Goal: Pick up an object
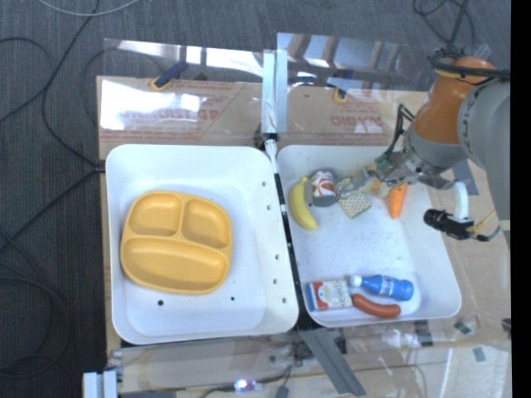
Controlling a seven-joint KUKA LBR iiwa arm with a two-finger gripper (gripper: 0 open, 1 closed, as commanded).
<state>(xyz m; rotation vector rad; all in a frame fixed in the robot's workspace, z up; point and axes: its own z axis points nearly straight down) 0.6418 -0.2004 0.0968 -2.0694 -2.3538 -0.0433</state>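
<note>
Though whether the hand (pixel 375 175) is spread cannot be told, the small orange carrot (pixel 397 199) lies beside it.

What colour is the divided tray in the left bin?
Yellow-orange all over; the divided tray shows plainly in the camera view.

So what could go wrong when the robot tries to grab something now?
The gripper sits in a crowded corner of the right bin, where the can, a small card and the carrot lie close together. It might pinch two things at once, or push one aside. The carrot lies near the bin's wall, so the fingers may bump the wall.
</note>
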